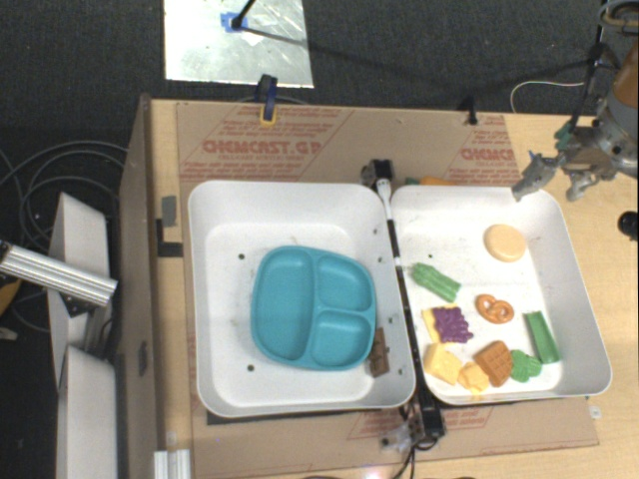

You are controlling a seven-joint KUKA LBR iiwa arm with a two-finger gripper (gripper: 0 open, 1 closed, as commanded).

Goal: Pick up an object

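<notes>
Plastic toy food fills the right bin point(574, 267); the bun point(505, 241), light, stiff and smooth, suits a grip across its sides by the released gripper point(555, 180).

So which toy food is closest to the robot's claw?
The round tan cookie, at the far end of the right bin. It lies nearest the gripper; the pretzel and the other foods lie farther away.
</notes>
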